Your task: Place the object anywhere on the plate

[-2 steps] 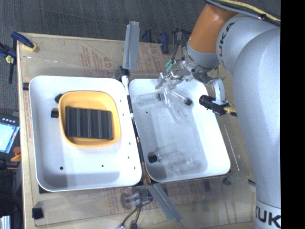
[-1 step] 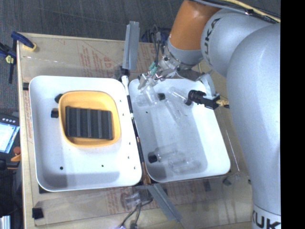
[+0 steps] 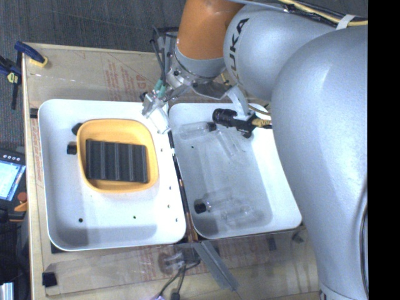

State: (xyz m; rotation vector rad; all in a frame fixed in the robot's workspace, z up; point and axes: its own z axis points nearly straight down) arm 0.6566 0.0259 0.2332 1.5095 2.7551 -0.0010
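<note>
A dark grey ribbed block (image 3: 119, 160) lies flat on the yellow plate (image 3: 116, 127) in the left bin (image 3: 94, 233). It covers most of the plate's middle. My gripper (image 3: 155, 105) hangs over the far right corner of the left bin, by the divide between the two bins. It is up and to the right of the plate, apart from the block. The big grey arm behind it hides the far edge of the right bin.
The right bin (image 3: 275, 186) holds clear plastic pieces: one near its far end (image 3: 203, 130), and a see-through bottle (image 3: 228, 208) with a black cap near the front. Small black bits (image 3: 72, 147) lie left of the plate. The arm covers the right side.
</note>
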